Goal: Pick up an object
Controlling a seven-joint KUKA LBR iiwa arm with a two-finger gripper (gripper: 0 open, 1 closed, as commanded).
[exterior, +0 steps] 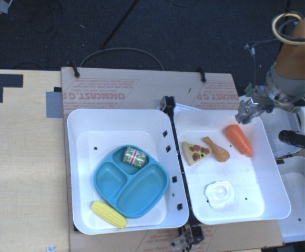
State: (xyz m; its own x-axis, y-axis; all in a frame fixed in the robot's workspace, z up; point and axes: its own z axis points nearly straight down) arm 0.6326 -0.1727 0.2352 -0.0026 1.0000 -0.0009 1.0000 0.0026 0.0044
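Observation:
The right bin (268, 193) holds an orange carrot (239, 139), a tan chicken drumstick (217, 149), a pizza slice (195, 153) and a white fried egg (219, 193). My gripper (245, 113) hovers at the bin's far right corner, just above and behind the carrot's upper end, apart from it. In the left bin (84, 140) lies a blue divided plate (134, 188) with a small green-and-red can (134, 157) in its top compartment. A yellow corn cob (109, 214) lies beside the plate near the front.
A black divider (174, 161) runs between the two bins. Cardboard (142, 91) sits beneath them. The wooden bench top (21, 167) stretches to the left. The grey arm with its orange band (289, 62) stands at the far right.

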